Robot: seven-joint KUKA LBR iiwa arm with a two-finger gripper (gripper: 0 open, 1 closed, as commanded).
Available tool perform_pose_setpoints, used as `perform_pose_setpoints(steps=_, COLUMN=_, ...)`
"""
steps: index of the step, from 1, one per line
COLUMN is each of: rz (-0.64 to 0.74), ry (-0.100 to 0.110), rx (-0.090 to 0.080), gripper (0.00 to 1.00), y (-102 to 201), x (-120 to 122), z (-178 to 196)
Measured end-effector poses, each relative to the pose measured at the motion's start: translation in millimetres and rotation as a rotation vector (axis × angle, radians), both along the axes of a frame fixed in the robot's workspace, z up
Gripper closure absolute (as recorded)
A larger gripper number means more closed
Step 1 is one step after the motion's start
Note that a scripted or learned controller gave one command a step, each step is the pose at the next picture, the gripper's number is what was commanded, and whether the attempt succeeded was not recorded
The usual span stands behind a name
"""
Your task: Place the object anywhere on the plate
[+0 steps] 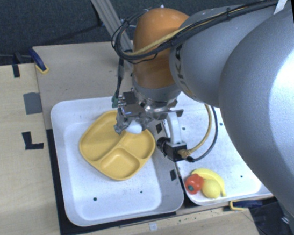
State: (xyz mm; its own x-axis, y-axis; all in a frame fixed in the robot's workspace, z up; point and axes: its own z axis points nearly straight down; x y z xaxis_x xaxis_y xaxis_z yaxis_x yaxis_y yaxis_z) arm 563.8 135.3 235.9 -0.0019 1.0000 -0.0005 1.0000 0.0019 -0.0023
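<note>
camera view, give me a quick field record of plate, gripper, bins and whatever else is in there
plate: yellow, divided into compartments, lying in left bin
gripper: over the plate's upper right edge, a small white thing at its tip
right bin: holds toy fruit, red and yellow, near front left corner
arm: grey, orange band, reaching from right

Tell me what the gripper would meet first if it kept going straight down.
Likely the yellow divided plastic plate, near its upper right rim, directly beneath the gripper; depth is unclear from this slanted view.

Even, bright overhead light; soft shadows; slightly grainy; near arm (262,87) blurred.
</note>
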Motion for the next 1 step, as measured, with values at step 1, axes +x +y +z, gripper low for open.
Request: perform_pose_setpoints(steps=1, rz=0.0, ry=0.0, rx=-0.001, gripper=0.0, y=-0.2, x=0.1, z=0.0)
